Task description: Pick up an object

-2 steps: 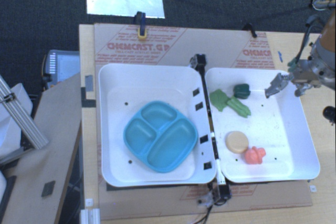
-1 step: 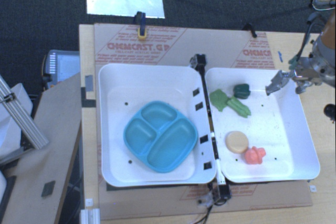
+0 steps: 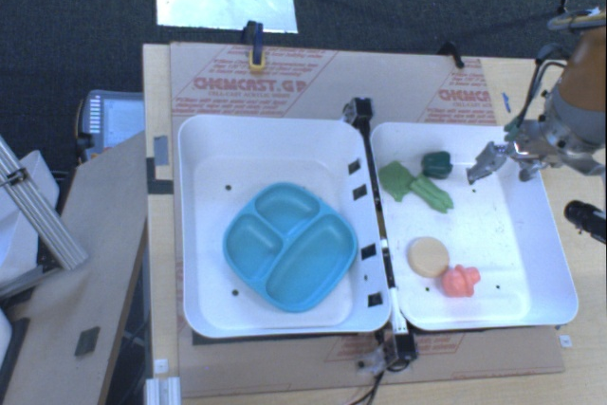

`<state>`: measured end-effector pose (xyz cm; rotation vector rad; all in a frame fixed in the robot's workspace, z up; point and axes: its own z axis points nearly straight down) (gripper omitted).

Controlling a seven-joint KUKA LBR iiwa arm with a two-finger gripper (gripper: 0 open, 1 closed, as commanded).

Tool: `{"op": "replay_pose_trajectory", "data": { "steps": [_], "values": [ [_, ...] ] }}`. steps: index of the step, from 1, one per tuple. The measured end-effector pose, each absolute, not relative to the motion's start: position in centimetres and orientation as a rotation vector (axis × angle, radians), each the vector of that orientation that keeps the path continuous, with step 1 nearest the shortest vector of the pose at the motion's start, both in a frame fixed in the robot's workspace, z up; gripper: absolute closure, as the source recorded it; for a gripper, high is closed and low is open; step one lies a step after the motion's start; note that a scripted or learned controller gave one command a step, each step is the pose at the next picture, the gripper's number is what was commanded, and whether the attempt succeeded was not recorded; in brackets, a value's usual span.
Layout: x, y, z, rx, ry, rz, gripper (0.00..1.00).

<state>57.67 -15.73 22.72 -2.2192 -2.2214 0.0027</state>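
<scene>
Gripper (image 3: 495, 164) poised over the upper right of the right bin (image 3: 541, 232), with nothing between its fingers.

Grey arm with its orange band (image 3: 580, 76) enters from the right edge of the frame, and its two fingers look parted, hanging just right of a dark green piece (image 3: 436, 164) near the bin's top. A light green toy (image 3: 414, 185) lies just below and left of that piece, close to the divide between the bins. Lower in the same bin, a round tan disc (image 3: 428, 256) sits beside a pink toy (image 3: 461, 281), the two nearly touching. Left bin (image 3: 204, 204) holds a blue divided plate (image 3: 290, 246) lying flat in its lower middle. Both bins rest on a cardboard sheet (image 3: 313, 79) printed with red lettering.
</scene>
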Motion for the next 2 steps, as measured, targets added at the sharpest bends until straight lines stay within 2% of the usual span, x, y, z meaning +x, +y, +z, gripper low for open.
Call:
{"op": "replay_pose_trajectory", "data": {
  "steps": [1,2],
  "values": [
    [57.6,-16.0,18.5,-2.219,-2.221,0.002,0.00],
    [58.3,-15.4,12.9,-2.215,-2.225,0.002,0.00]
  ]
}}
